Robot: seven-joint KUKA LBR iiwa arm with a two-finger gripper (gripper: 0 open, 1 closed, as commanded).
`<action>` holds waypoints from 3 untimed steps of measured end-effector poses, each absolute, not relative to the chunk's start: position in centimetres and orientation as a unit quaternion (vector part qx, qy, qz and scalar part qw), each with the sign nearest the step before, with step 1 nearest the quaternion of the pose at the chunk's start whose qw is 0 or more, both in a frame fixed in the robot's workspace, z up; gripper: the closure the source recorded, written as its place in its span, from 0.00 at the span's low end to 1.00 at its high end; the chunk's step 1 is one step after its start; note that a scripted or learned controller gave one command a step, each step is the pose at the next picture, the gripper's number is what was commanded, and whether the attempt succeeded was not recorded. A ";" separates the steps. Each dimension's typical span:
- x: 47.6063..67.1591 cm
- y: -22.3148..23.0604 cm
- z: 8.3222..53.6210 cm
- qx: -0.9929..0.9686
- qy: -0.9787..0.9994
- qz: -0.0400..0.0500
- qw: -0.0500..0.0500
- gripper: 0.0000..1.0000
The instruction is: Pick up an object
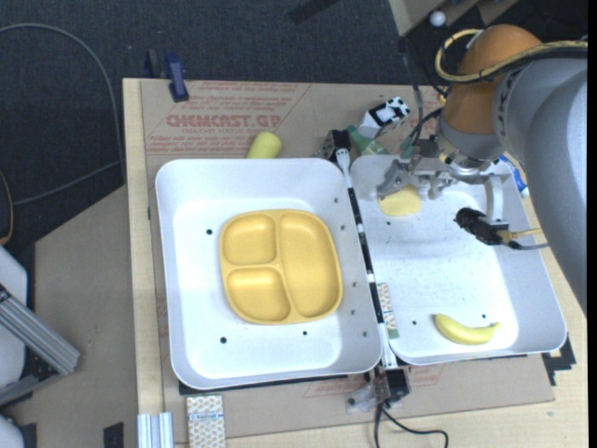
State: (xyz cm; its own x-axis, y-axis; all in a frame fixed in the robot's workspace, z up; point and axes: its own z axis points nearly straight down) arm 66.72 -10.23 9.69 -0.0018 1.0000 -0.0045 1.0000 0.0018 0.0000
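While hanging low over the far left corner of the right bin, gripper just above a pale yellow round object; object close under the fingertips, seeming to touch them, not clearly between them. Cannot tell how far open the claw is. One banana near the front edge of the same bin, well apart from the claw. One yellow divided plate in the middle of the left bin. Two white bins side by side on a cardboard-covered bench. One small yellow thing on the cardboard beyond the left bin's far edge. Dark carpet floor around, with one grey cable across it
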 end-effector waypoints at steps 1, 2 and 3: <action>66.6 -9.9 8.5 0.707 0.707 -0.001 -0.001 0.00; 66.7 -10.1 9.8 0.707 0.708 -0.001 0.002 1.00; 66.7 -10.1 9.7 0.707 0.708 -0.001 0.002 0.00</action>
